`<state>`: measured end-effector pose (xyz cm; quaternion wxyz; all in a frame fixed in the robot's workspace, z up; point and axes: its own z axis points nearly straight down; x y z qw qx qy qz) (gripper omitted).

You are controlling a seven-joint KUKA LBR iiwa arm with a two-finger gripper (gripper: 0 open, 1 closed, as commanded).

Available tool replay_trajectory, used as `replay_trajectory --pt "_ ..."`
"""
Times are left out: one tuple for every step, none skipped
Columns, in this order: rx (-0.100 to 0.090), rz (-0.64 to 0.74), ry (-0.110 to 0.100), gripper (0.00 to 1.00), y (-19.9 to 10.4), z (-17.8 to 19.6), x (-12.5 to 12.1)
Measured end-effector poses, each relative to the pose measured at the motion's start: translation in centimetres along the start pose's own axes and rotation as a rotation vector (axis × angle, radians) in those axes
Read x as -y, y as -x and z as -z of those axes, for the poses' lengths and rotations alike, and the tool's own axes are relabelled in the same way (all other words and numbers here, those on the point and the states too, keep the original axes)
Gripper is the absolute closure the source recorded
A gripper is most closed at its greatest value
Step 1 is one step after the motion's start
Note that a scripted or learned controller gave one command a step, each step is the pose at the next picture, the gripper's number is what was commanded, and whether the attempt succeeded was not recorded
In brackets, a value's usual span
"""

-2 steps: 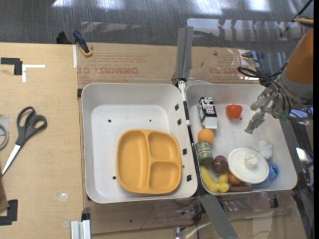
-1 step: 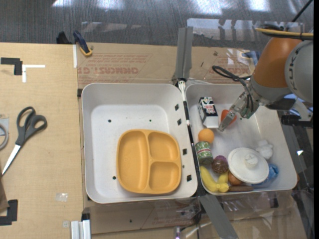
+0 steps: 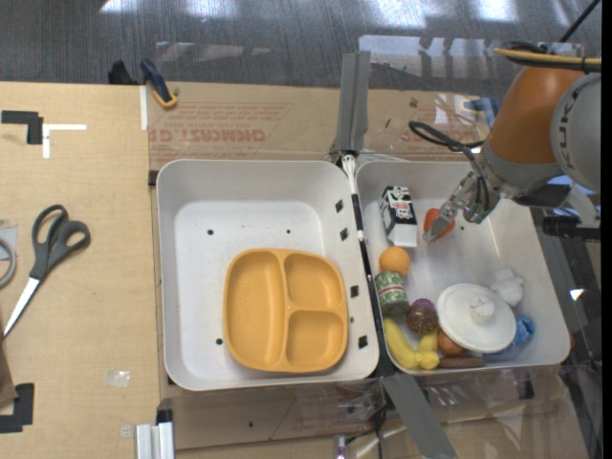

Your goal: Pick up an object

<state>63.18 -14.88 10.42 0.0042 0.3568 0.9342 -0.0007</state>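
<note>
While your gripper [image 3: 449, 216] hung low in the right bin [image 3: 541, 285], fingers apparently closed on a small orange-red object [image 3: 433, 222] just right of the black-and-white carton [image 3: 398, 214], the remaining items lay toward the bin's near edge.

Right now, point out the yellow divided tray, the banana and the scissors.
Yellow divided tray [image 3: 286, 311], camera view, centre ridge.
Banana [image 3: 402, 345], camera view, mid-body.
Scissors [image 3: 57, 236], camera view, the handles.
</note>
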Motion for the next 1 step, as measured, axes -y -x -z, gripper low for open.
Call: replay_trajectory --pt "-0.003 -0.070 0.000 1.00 -3.53 15.47 -4.15"
